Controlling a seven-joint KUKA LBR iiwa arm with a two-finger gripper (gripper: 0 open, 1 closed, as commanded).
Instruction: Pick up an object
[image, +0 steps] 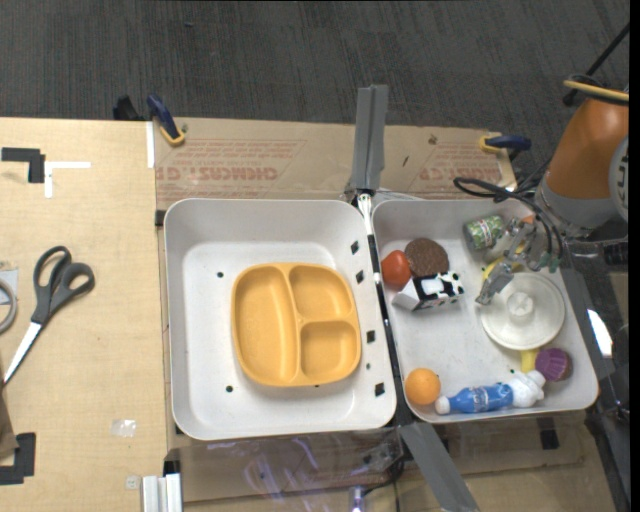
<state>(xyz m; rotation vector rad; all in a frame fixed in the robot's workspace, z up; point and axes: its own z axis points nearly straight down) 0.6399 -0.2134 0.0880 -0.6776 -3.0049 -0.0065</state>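
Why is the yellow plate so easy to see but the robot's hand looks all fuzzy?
In the camera view, the yellow plate sits sharp under even light; the gripper is small, cluttered with wires and slightly blurred; purple glare streaks the bench edge below the left bin.

Right bin (590, 395) contents: green can (485, 231) on its side at the far edge; red ball (396, 268) touching brown disc (427, 256); black-and-white cow toy (431, 291) just in front. Clear lid (522, 312) lies flat, purple piece (553, 364) beside it; orange ball (423, 386) and blue bottle (490, 397), lying down, at the near edge.

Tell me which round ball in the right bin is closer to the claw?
The red round ball beside the brown disc sits closer to the claw. The orange round ball lies at the bin's near edge, by the blue bottle.
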